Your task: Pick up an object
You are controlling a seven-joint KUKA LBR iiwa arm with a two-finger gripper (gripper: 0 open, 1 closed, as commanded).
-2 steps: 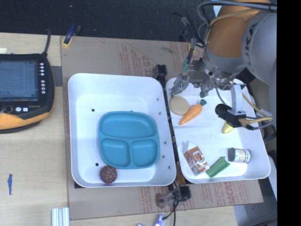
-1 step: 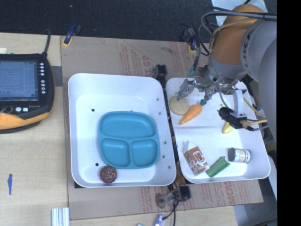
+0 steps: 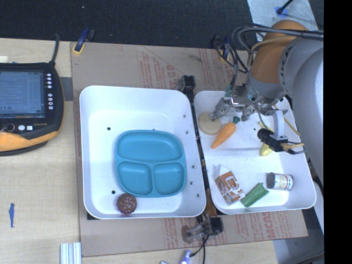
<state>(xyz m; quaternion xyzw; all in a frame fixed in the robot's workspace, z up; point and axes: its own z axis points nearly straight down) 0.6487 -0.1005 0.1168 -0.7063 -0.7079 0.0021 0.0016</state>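
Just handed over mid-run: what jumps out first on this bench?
The blue divided plate fills the middle of the left bin, with a dark round cookie at its near corner. In the right bin, the gripper hovers above an orange carrot.

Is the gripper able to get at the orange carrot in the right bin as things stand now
Probably yes. The gripper hangs just above the carrot, whose top lies uncovered; the round beige disc beside it sits close and might crowd one finger.
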